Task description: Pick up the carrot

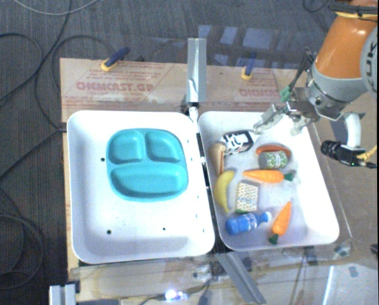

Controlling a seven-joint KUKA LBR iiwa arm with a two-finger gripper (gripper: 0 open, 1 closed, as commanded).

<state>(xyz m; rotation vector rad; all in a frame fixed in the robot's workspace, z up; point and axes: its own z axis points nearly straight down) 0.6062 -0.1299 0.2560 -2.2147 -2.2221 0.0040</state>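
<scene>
Beside right bin wall (324, 189), carrot (281, 218)

2 bins (75, 189), 2 carrots (264, 176), 1 banana (223, 190), 1 bottle (245, 222).

The right bin (316, 189) held the clutter. A carrot (268, 176) lay across its middle, and a second carrot (281, 219) lay slanted nearer the bin's front right corner. Left of the first carrot were a banana (223, 190) and a cracker (246, 196); a blue bottle (245, 223) lay below those. A can (273, 155) sat just behind the carrot. The hand (283, 114) hovered over the bin's back edge, nothing between its spread fingers. The left bin (88, 221) held a blue tray (147, 164).
</scene>
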